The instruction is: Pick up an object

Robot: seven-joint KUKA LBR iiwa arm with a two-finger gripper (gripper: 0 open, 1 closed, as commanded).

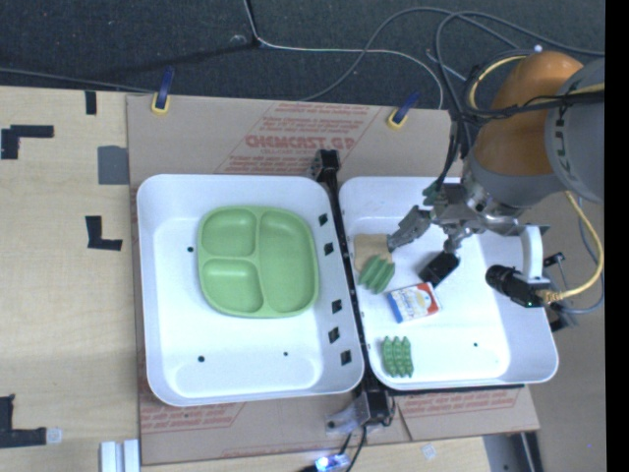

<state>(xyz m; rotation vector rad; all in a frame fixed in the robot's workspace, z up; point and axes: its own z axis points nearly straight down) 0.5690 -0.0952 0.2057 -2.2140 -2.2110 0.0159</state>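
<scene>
one green plate (259, 262), two green items, one packet (413, 303)

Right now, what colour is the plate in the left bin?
Light green; the plate shows in the camera view.

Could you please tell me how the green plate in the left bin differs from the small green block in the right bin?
The plate is pale green; the block is darker green. The plate is far larger, covering much of the left bin, while the block takes a small spot near the front of the right bin. The plate has three smooth compartments; the block looks ridged. Both lie flat, apart from the claw.
</scene>
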